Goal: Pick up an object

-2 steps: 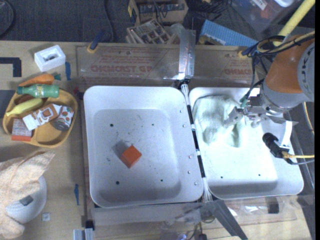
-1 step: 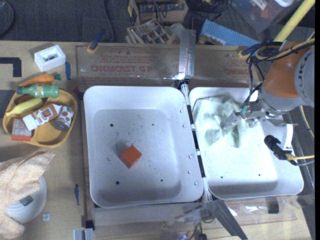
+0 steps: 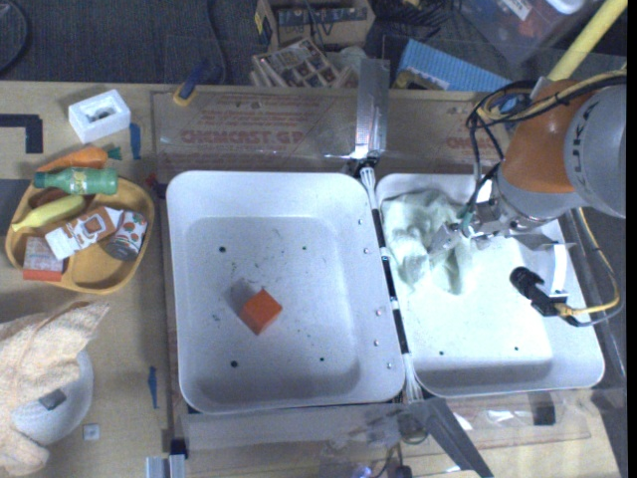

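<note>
Camera view: jaws (image 3: 466, 229) pinch pale cloth (image 3: 423, 239), its length running toward lower right.

Arm: the grey KUKA arm with the orange band (image 3: 542, 157) enters from the upper right of the frame, reaching down and leftward.
Wrist: the orange band sits just above the wrist, at right of centre in the upper half.
Cabling: black and yellow cables (image 3: 498, 103) loop over the band's top.
Gripper: the two-finger gripper (image 3: 466, 227) points left, low, at centre right of the frame.
Fingers: too small and blurred to judge.
</note>
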`<state>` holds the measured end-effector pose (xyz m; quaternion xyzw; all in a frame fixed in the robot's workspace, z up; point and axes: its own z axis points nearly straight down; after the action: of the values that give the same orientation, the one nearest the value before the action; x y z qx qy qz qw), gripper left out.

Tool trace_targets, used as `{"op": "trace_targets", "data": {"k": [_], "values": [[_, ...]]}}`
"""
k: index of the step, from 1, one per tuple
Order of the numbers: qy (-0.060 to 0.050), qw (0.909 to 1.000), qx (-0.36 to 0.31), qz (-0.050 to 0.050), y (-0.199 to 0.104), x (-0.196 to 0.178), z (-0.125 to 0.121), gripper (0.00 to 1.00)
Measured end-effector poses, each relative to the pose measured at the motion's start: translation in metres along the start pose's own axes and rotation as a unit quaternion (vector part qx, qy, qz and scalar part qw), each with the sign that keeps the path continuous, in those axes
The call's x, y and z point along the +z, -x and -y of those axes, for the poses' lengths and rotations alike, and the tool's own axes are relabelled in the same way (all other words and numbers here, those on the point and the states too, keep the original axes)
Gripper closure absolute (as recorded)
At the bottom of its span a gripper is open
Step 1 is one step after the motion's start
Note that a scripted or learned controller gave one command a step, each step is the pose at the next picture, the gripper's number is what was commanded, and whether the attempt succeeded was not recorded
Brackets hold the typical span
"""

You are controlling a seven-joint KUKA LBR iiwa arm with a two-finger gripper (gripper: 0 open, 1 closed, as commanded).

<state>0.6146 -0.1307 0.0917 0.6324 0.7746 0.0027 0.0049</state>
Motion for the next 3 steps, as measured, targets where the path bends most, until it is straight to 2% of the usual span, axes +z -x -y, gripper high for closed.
{"op": "trace_targets", "data": {"k": [1, 2, 3], "values": [[-0.004, 0.9981, -0.061, 0.000, -0.007, 0.002, -0.056, 0.00], [0.000, 0.9981, -0.062, 0.000, -0.007, -0.011, -0.058, 1.00], [-0.004, 0.9989, 0.047, -0.001, -0.038, -0.093, -0.063, 1.00]]}}
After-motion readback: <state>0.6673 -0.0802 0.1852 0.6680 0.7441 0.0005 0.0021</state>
